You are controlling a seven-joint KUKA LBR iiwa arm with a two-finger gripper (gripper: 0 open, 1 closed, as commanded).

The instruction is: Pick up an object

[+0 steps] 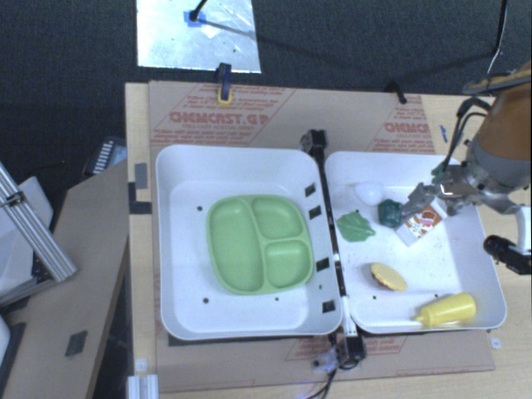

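Hovering over the right bin [497, 299], the gripper [418, 199] is among crowded things; I cannot tell how its jaws stand. Just under them lies a small carton [421, 224], a dark green ball [389, 214] touches on the left, and a white egg [367, 193] is near. Closing here could pinch two things together, or push the carton away without catching it.

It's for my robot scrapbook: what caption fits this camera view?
Robot gripper hovering over toys in the right bin, green divided plate in the left bin.
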